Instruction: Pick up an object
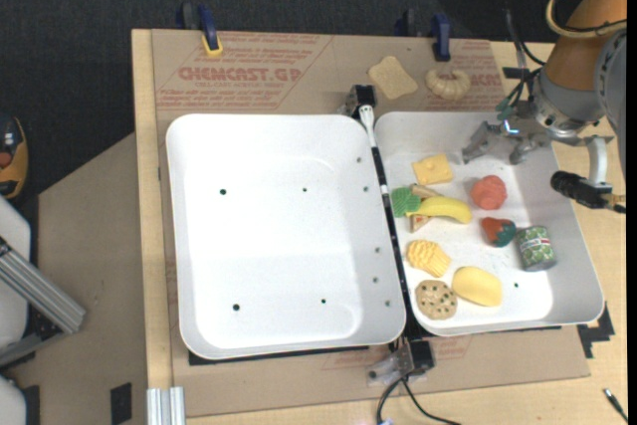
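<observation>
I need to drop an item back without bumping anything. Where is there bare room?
The left bin offers a wide bare floor. The right bin is crowded from cheese to cookie; the gripper hovers at its top.

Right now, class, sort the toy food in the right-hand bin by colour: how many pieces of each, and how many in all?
Yellow: 4: cheese, banana, ridged chip, lemon
Red: 2: tomato, strawberry
Green: 2: leafy piece, can
Brown: 1: cookie
Total: 9
</observation>
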Robot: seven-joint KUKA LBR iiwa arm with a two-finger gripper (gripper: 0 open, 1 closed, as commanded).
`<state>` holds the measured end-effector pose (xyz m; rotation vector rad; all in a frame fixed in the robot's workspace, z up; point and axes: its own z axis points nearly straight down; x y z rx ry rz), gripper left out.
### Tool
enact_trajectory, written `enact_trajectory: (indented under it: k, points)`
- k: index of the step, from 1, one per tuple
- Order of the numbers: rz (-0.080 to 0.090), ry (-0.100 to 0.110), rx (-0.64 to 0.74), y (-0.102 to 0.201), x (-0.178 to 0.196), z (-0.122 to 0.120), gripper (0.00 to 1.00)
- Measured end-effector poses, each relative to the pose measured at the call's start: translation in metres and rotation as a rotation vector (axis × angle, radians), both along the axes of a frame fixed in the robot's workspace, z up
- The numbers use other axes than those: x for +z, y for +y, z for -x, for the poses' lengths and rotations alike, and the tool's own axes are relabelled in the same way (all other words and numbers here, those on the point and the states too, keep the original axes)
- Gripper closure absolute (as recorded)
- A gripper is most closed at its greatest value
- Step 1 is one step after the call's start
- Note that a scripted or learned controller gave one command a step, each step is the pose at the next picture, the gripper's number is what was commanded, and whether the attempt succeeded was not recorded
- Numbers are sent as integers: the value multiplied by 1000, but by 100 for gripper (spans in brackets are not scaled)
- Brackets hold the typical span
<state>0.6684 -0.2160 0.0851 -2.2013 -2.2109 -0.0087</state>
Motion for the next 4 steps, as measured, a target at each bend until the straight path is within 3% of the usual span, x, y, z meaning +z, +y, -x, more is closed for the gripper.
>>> enact_trajectory:
  k: [1,2,3,4]
  points:
    - [18,-9,-1,34,0,2,0]
    - [18,-4,-9,12,0,73,0]
    - [20,-12,-5,13,10,69,100]
    - [18,-20,5,107,72,40,100]
